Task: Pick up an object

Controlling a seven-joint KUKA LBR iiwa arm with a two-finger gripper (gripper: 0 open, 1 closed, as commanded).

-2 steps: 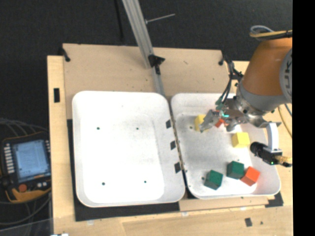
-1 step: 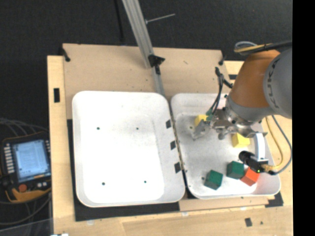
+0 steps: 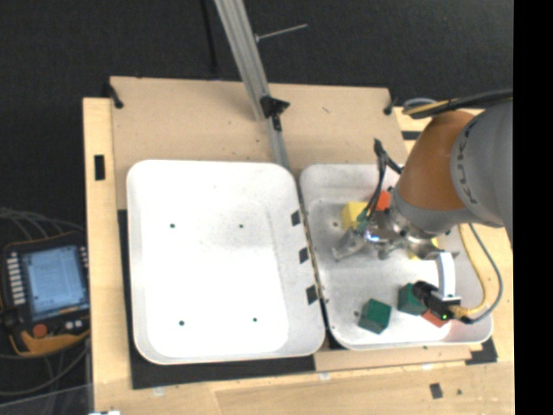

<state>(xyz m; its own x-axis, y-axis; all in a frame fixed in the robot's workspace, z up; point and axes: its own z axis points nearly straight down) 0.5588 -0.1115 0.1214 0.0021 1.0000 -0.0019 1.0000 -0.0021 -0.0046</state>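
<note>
My gripper (image 3: 352,243) reaches down into the right bin (image 3: 333,188), its metal fingers low over the bin floor near the bin's left middle. A yellow object (image 3: 352,213) lies just behind the fingers, with a small orange piece (image 3: 381,201) beside it at the wrist's edge. Nearer the front of the bin rest a green block (image 3: 374,316), a second dark green object (image 3: 410,298) and a red piece (image 3: 431,316). The arm's orange band (image 3: 432,167) and grey wrist cover the bin's right half.
The left bin (image 3: 216,258) lies beside the right one, sharing a hinged middle edge. A slanted metal pole (image 3: 246,50) rises from the back of the bench. A teach pendant (image 3: 47,285) sits off the bench at far left. Cables loop by the bin's right rim.
</note>
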